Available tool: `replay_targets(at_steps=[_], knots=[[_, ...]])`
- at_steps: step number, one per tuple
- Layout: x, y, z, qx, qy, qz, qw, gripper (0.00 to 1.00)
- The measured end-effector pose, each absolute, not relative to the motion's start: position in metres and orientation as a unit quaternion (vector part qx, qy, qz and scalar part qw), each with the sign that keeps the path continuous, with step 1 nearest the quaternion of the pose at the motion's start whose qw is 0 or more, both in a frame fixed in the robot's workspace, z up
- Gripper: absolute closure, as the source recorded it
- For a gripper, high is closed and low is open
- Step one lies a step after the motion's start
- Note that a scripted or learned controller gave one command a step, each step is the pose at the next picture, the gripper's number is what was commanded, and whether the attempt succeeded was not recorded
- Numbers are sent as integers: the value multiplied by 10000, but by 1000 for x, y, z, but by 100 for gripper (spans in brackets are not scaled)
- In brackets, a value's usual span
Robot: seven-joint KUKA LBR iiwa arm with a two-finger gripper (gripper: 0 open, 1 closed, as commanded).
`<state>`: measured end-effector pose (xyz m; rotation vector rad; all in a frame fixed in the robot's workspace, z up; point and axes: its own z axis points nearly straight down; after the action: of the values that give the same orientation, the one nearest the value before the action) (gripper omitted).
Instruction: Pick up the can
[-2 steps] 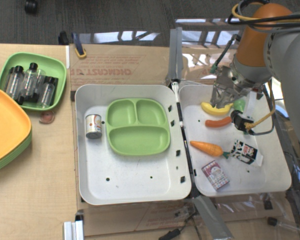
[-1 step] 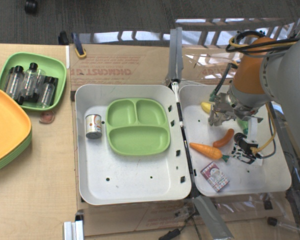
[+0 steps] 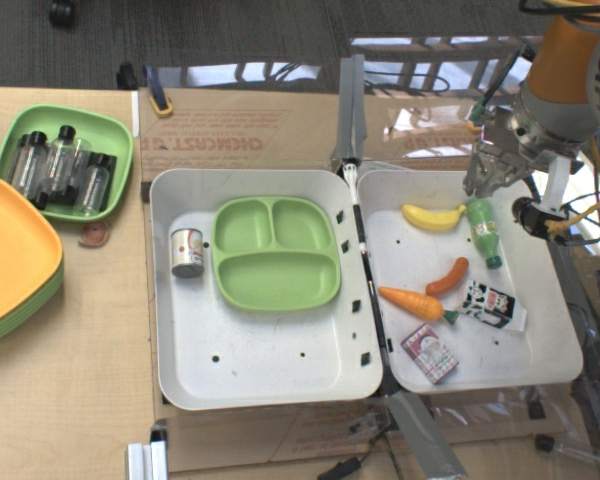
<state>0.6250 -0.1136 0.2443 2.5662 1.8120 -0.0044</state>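
Take the green divided plate [image 3: 276, 252] as your landmark: it lies in the left white bin [image 3: 170, 358], and the can [image 3: 187, 252] stands upright just beside the plate's left edge, on the bin floor, well apart from the arm. Nothing touches the can.

Across from the plate, in the right white bin [image 3: 555, 353], your gripper [image 3: 483, 186] hangs at the far end over the top of a green bottle [image 3: 485, 232]; you cannot tell from this angle how it is set, and nothing is visibly held in it. A banana [image 3: 431, 216] lies just beside the bottle on the side nearer the plate. Closer to you from there sit a sausage [image 3: 447, 277] and a carrot [image 3: 414, 302], the carrot pointing toward the plate. A small black-and-white carton [image 3: 493, 304] lies beyond the carrot's green end, and a pink packet [image 3: 430, 353] sits near the bin's front wall.

Far left of the plate, on the table [image 3: 70, 388], you have a green tray of vials [image 3: 65, 163] and a stack of orange plates [image 3: 12, 268].
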Motion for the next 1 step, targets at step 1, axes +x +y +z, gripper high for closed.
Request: replay_targets(at_steps=[1], knots=[[617, -90, 191, 6877, 7260, -11, -6, 100]])
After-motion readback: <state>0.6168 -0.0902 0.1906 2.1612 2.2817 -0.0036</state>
